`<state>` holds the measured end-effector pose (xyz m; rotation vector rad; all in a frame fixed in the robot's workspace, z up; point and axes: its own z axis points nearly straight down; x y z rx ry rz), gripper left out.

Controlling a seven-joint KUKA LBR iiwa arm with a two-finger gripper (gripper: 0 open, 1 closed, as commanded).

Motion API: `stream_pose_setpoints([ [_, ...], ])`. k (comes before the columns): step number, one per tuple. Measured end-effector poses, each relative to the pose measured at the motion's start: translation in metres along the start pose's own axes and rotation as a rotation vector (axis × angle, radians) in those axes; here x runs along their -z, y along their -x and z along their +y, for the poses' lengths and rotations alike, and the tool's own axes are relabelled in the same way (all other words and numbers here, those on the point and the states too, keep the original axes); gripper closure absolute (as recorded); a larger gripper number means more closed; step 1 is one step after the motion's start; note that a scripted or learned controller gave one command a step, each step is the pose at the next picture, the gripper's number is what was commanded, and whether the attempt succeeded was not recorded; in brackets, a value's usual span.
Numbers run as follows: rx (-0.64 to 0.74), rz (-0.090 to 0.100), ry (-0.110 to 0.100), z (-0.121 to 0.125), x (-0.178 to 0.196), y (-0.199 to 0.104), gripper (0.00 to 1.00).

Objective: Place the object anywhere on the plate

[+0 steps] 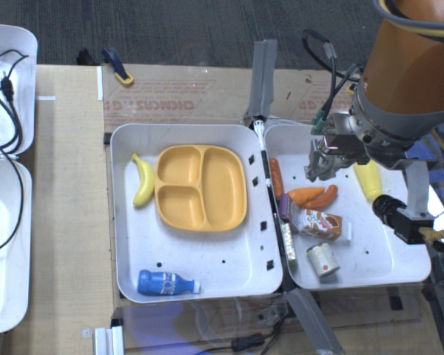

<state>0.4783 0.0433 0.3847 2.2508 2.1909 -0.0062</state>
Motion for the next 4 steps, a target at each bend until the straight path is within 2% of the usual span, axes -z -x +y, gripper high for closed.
stream_pose_setpoints([
  [1,0.186,0.000,0.001,0.005,0.028,-0.005,1.00],
  [2,0.019,0.001,-0.001,-0.001,-0.064,-0.019,1.00],
  [3,0.032,0.001,-0.001,0.000,-0.085,0.004,1.00],
  [4,0.009,0.000,-0.001,0.020,-0.081,-0.042,1.00],
])
